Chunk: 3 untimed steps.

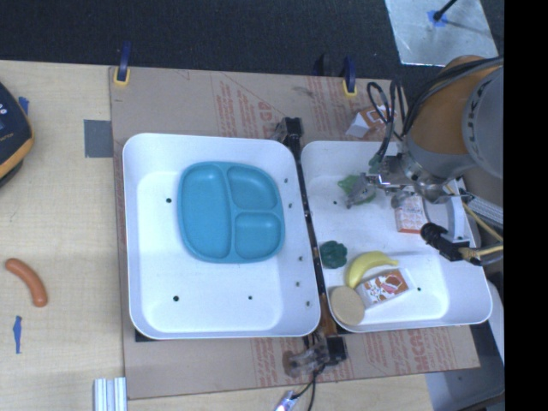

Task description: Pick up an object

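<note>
My gripper (pixel 382 179) is low over the back of the right bin (pixel 467 311), with the grey arm and its orange band behind it at the right. A light green toy (pixel 354 187) lies just left of the gripper, touching or nearly touching it. Along the bin's front lie a dark green lump (pixel 331 252), a yellow banana (pixel 369 266), a small printed carton (pixel 383 287) and a tan round piece (pixel 347 306). A red and white packet (pixel 410 216) rests below the wrist.
The left bin (pixel 145 302) holds a blue divided plate (pixel 230 211). On the bench at the far left lies an orange sausage (pixel 27 281). A dark device (pixel 12 131) sits at the left edge. Clamps hold the cardboard at the back.
</note>
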Motion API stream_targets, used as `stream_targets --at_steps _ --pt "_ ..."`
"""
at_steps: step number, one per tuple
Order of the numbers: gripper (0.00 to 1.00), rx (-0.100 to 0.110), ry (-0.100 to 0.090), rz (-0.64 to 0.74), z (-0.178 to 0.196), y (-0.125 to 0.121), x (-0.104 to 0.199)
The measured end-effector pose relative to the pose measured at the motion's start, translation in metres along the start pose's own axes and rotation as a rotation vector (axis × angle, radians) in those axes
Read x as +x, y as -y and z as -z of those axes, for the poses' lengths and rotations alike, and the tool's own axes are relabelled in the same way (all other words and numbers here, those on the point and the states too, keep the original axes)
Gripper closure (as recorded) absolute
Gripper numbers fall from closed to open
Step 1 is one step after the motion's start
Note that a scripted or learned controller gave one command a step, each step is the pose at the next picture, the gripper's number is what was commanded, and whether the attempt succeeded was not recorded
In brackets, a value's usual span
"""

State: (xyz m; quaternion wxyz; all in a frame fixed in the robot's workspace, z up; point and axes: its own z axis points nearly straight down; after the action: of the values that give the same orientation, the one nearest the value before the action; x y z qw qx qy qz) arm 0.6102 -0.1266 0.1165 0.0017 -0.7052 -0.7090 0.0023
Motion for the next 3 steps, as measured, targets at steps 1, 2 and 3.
stream_targets --at_steps 1,2,3 --pt "0.00 -0.003 -0.001 -0.001 -0.024 -0.046 0.000" --pt "1.00 -0.002 -0.001 0.001 -0.013 -0.046 -0.001" --pt "0.00 -0.002 -0.001 0.001 -0.013 -0.046 -0.001"
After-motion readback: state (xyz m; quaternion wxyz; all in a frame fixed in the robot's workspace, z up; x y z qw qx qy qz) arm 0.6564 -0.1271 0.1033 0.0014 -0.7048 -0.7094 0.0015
